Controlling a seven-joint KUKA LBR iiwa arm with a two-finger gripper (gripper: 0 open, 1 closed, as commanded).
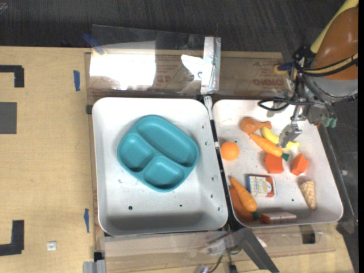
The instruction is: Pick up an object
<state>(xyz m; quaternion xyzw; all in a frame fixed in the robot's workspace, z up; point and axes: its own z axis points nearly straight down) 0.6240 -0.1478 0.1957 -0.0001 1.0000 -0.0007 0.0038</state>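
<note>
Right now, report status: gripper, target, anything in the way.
Gripper low over right white bin, above yellow banana-shaped toy; nothing seen held. Long orange carrot toy and orange block crowd close. Teal divided plate sits in left white bin.

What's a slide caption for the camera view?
End effector poised over the right white bin of toy food, above a yellow banana-shaped toy; teal divided plastic plate in the left white bin.
</note>
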